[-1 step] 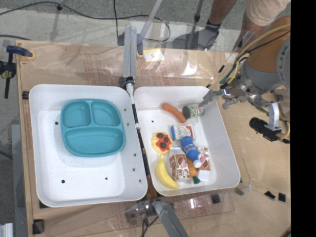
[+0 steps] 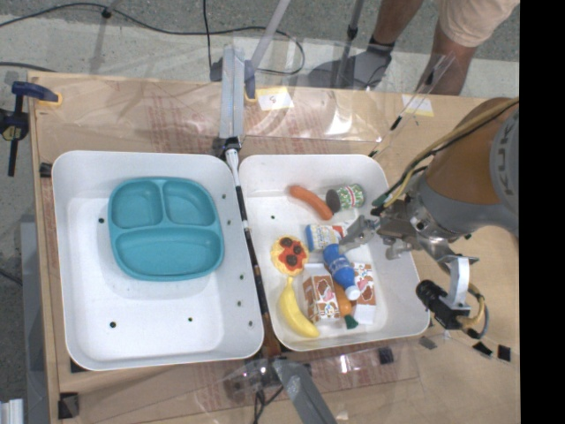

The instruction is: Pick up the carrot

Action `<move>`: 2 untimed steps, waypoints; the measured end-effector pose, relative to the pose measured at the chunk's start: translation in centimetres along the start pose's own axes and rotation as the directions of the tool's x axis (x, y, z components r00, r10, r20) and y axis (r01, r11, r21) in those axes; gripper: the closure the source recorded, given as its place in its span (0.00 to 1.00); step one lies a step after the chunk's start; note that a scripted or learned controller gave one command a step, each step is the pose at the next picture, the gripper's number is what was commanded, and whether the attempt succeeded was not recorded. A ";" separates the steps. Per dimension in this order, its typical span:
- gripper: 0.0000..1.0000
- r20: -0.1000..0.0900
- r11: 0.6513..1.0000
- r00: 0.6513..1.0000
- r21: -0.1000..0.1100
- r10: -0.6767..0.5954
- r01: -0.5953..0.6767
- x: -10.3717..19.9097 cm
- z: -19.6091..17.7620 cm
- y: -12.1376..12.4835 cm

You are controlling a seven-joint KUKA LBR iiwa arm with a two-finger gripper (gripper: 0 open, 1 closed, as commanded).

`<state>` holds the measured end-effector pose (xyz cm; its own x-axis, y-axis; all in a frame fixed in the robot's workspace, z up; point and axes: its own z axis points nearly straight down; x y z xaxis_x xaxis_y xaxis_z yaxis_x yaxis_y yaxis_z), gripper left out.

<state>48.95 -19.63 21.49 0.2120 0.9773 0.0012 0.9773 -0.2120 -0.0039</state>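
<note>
The carrot (image 2: 342,305) is a short orange piece with a green end. It lies near the front of the right bin (image 2: 265,170), wedged between two small cartons and partly covered by a blue bottle (image 2: 337,266). My gripper (image 2: 376,240) hovers over the right side of that bin, above and to the right of the carrot. Its two fingers are spread open with nothing between them. One fingertip (image 2: 357,234) is close to a small white box (image 2: 322,235).
An orange-red sausage (image 2: 311,200) and a green can (image 2: 347,196) lie at the back of the right bin. A yellow-red pizza slice (image 2: 290,254) and a banana (image 2: 297,312) lie at its left. The left bin (image 2: 75,325) holds a teal divided plate (image 2: 166,228).
</note>
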 end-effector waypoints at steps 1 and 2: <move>0.00 -0.001 0.990 0.990 -0.004 0.142 -0.142 2.4 12.9 -4.3; 1.00 0.001 0.990 0.990 -0.004 0.142 -0.142 2.2 11.8 -4.3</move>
<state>45.19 -16.60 9.72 0.3489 0.9372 -0.0001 0.9372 -0.3489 0.0001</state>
